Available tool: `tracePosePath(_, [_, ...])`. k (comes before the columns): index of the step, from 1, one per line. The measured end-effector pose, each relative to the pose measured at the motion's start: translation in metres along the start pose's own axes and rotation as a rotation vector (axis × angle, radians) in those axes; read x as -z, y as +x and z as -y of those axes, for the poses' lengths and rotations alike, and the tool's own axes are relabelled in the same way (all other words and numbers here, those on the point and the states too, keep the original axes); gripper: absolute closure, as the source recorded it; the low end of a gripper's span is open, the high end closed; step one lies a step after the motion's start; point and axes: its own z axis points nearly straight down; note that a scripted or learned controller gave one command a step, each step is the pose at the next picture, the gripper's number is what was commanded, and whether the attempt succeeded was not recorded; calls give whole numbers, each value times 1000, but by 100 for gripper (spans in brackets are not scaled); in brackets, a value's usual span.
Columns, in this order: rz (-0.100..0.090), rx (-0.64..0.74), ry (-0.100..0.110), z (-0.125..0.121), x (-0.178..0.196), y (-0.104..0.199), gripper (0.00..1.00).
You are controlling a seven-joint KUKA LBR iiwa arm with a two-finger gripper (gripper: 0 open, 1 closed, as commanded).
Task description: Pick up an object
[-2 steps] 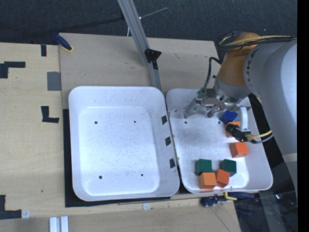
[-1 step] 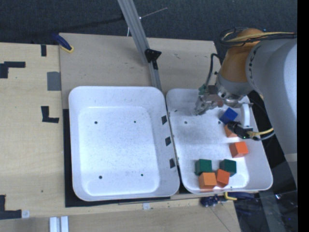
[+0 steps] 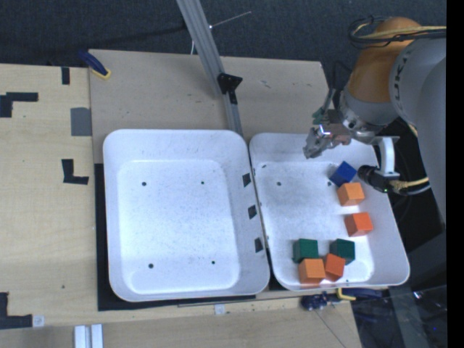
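Over right bin [image 3: 270,151], fingers [image 3: 316,145], no legible writing

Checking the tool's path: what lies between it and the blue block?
Only bare white bin floor, seen from above, separates the tool and blue block.

glossy white plastic bins [image 3: 181,140], matt wooden bench [image 3: 43,223]

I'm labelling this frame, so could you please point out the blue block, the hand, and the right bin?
blue block [image 3: 343,172]: camera view, its top face.
hand [image 3: 316,148]: camera view, between its fingertips.
right bin [image 3: 286,209]: camera view, bare floor.
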Motion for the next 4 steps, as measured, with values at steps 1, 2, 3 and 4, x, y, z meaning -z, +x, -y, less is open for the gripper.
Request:
tracePosePath(1, [-1,0,2,-1,37,0,100])
tracePosePath(2, [-3,5,7,18,46,60,100])
tracePosePath(3, [-3,6,8,26,47,119,100])
tracePosePath(4, [-3,4,8,42,50,160,100])
